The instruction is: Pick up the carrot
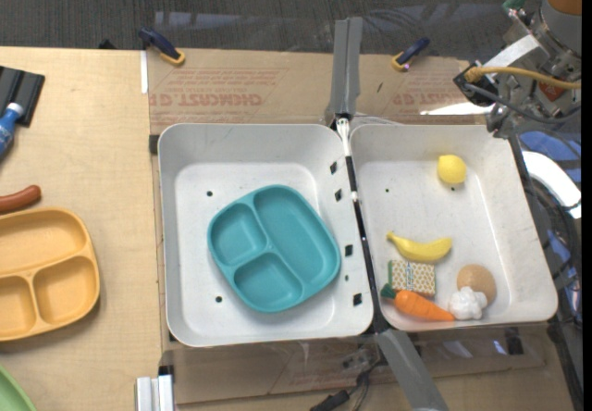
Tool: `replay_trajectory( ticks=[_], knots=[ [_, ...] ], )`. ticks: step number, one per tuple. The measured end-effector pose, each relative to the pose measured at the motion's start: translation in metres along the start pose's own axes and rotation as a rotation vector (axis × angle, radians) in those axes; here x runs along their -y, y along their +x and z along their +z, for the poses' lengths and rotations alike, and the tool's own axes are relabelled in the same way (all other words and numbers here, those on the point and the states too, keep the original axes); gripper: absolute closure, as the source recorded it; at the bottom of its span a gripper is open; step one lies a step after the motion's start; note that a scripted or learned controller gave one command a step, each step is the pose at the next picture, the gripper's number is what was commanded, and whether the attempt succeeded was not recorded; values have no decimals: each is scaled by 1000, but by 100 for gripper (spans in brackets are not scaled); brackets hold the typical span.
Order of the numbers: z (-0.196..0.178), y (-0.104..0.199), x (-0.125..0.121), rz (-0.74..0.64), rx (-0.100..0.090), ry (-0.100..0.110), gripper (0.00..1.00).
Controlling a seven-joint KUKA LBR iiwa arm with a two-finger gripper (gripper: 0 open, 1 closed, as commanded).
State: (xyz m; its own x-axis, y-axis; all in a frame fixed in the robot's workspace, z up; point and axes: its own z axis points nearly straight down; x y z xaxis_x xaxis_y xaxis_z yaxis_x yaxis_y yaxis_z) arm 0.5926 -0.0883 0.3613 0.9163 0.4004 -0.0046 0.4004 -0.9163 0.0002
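The carrot (423, 306) is orange with a green stub at its left end. It lies flat in the near corner of the right bin (407, 159), along the front wall. A small patterned box (413, 278) touches it from behind, and a white lumpy item (468, 304) sits at its right tip. The arm's gripper (504, 111) hangs over the far right corner of the right bin, well away from the carrot, with cables around it.
A banana (421, 246), a lemon (451, 169) and a brown egg (477, 280) also lie in the right bin. A teal divided plate (273, 247) sits in the left bin (185, 168). A yellow tray (42, 275) and a sausage (18, 199) rest on the bench at left.
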Motion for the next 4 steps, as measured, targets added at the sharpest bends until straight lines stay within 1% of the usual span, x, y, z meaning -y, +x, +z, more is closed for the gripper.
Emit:
replay_trajectory(
  ticks=[1,2,3,4],
  knots=[
    [88,36,15,209,1,2,100],
    [48,-2,-36,111,-1,1,100],
    [110,32,-12,211,1,3,100],
    [95,68,67,89,-2,1,100]
  ],
)
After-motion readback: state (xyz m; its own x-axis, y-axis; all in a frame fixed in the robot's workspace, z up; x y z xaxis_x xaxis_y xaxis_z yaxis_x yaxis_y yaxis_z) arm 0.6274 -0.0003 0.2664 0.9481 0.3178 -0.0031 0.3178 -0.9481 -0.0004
